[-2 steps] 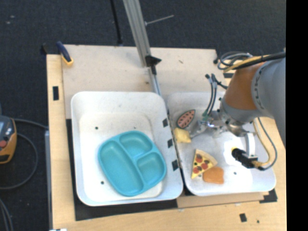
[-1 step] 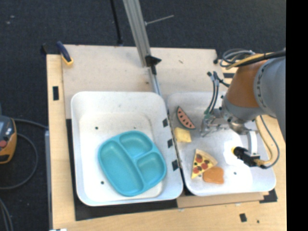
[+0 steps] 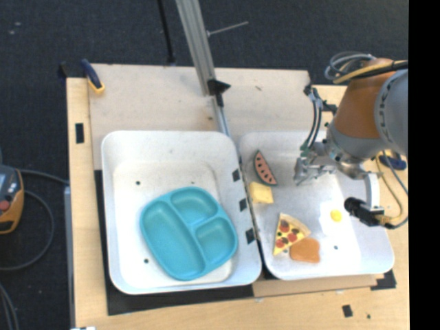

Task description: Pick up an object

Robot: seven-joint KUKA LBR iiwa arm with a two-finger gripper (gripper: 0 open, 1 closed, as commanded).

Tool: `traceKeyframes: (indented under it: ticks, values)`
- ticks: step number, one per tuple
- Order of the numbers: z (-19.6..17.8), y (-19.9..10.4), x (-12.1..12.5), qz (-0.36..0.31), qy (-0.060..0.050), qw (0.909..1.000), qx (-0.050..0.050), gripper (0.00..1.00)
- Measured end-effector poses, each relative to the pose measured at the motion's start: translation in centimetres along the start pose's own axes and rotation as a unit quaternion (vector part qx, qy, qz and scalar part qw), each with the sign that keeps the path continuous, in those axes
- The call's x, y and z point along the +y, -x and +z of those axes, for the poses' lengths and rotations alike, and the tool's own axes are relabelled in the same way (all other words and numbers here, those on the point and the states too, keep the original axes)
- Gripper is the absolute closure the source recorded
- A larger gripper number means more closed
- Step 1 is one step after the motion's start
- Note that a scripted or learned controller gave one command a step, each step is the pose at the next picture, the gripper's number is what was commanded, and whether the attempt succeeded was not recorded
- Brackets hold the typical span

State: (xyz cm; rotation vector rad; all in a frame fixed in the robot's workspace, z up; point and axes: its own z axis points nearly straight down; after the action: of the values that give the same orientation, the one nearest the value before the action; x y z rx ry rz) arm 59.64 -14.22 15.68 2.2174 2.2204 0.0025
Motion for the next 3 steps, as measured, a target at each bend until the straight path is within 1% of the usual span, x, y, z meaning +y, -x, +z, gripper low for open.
traceKeyframes:
  ticks: [1,2,3]
  values:
    - [-5.4,0.2,0.2,0.0,0.002,1.0,0.0,1.0]
    - [-5.0,-4.7,0.2,-0.002,-0.001,1.0,0.001,1.0]
    - [-4.7,-10.4,-0.4,-0.003,-0.002,1.0,0.001,1.0]
